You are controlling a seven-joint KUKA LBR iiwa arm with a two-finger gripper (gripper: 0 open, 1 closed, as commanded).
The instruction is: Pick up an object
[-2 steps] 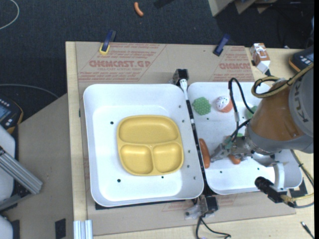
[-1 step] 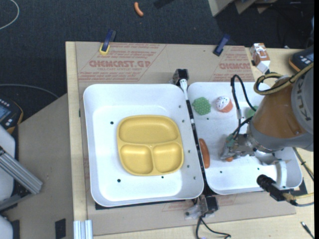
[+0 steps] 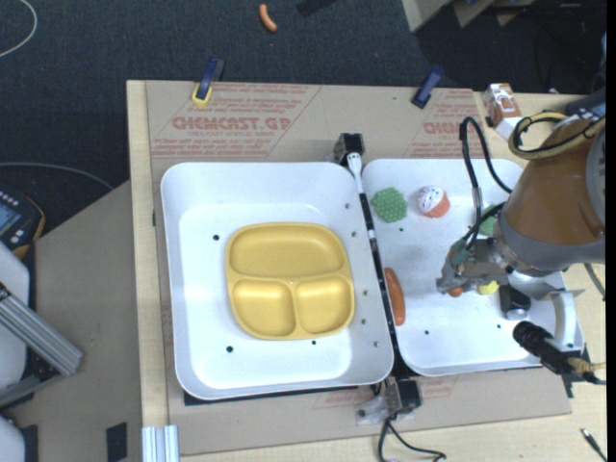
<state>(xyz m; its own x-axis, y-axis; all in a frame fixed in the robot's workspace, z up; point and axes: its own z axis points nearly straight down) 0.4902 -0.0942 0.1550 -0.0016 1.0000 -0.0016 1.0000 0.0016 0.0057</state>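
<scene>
My gripper [image 3: 462, 279] is low inside the right bin [image 3: 433, 349], near its middle right, under the orange-banded wrist. Small yellow and orange bits show at its tips, too small to name. An orange carrot-like piece [image 3: 395, 295] lies along the bin's left wall. A green round object [image 3: 389, 204] and a white-and-orange ball [image 3: 432, 200] rest at the bin's far side. A green item [image 3: 489, 222] peeks out behind the arm.
The left bin [image 3: 192, 354] holds a yellow divided plate [image 3: 289, 279]. Black cables loop over the right bin's far right part. Clamps sit at the bench's far edge, and a black bracket joins the bins at their near edge.
</scene>
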